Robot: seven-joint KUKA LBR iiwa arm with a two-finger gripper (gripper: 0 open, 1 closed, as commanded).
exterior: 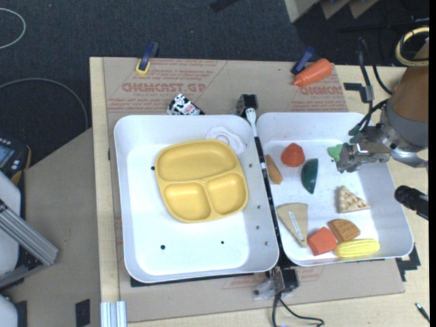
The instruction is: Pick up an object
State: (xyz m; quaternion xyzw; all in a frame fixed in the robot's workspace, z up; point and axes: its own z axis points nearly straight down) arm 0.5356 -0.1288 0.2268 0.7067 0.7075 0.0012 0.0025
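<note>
Beside the gripper (351, 157), in the upper part of the right white bin (402, 213), a small bright green toy piece (334, 152) lies touching or nearly touching the tool, the likeliest pick; whether the fingers are apart or together I cannot tell; nothing shows held. Just below sits a tan waffle-patterned wedge (351, 199); further left a dark green pepper-shaped toy (310, 175) and a red round toy (293, 154); the left bin (136, 196) bears a yellow divided plastic plate (201, 180). The approach seems in hand; next calls for settling over one piece and closing.
</note>
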